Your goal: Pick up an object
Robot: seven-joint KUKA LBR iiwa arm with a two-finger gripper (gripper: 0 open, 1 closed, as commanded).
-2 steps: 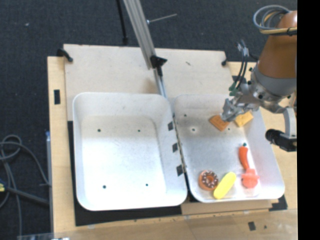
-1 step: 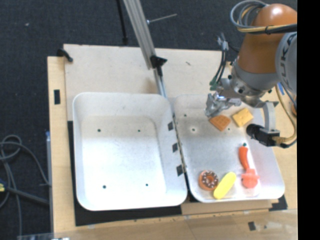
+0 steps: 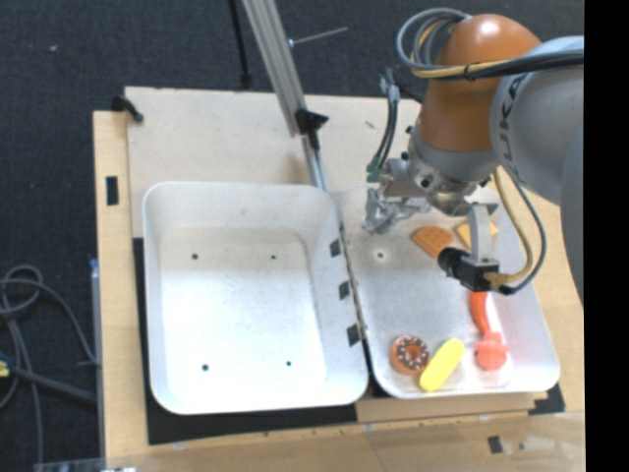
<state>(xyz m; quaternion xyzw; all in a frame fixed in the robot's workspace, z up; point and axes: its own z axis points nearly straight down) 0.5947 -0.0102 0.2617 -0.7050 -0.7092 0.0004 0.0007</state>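
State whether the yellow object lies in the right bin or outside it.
In. The yellow object lies on the right bin floor, inside its near rim, beside the doughnut.

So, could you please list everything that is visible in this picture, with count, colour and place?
bins: 2, white, side by side on the bench; left one, right one
doughnut: 1, brown with sprinkles, front of the right bin
banana: 1, yellow, front of the right bin, right next to the doughnut
orange tool: 1, orange with a black end, right side of the right bin
flat orange piece: 1, orange-tan, back of the right bin, beside the gripper
metal pole: 1, silver, rising from the back of the bench
bench: 1, light wood
arm: 1, grey with orange band, over the right bin
gripper: 1, metal, low over the back of the right bin
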